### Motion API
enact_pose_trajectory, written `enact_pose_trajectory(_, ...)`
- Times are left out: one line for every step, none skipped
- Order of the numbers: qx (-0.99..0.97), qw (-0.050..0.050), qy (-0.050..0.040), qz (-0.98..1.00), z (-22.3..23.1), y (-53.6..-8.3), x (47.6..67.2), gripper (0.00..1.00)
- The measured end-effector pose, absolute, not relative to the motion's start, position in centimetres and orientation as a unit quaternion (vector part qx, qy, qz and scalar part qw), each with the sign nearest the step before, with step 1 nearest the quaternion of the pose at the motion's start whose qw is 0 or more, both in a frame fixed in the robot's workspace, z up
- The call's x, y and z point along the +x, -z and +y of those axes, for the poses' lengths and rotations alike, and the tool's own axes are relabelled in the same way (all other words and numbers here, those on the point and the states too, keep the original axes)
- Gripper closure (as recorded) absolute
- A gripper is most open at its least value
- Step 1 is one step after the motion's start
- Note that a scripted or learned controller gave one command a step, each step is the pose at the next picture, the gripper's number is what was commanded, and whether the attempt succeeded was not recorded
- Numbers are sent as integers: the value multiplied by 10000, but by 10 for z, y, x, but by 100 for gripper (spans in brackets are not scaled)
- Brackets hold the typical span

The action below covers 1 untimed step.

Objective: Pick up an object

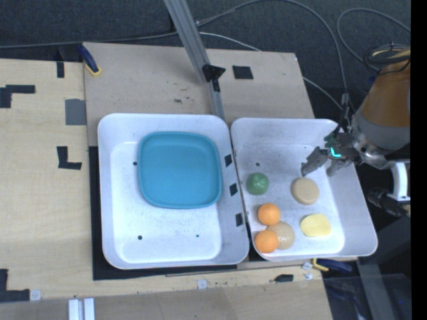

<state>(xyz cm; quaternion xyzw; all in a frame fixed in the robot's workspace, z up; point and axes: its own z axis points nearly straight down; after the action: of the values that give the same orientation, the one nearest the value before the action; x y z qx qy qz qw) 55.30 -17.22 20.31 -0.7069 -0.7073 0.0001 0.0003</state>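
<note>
**Pincer spread above the right bin, gripping nothing**

The arm (390,109) is cut off at the right edge, so just its orange band and grey wrist show. The tan ball (283,235) is partly hidden behind the front orange ball (266,241), which touches it. The fingertips are dark and small, yet a gap shows between them: the pincer (323,162) is released, with nothing between its fingers. It hangs over the upper right part of the right bin (280,133), just above the beige disc (305,191) in the view.

The right bin also holds a green ball (257,183) near its left wall, a second orange ball (269,214) below it, and a yellow piece (315,226) near the front right corner.

The left bin (117,192) holds a blue plate (179,169), lying flat in its upper half. Both bins sit side by side on the counter (40,179).
</note>
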Motion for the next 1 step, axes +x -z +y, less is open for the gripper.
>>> enact_pose_trajectory(-7069, 3, -1, -7073, -172, -203, 553, 0)
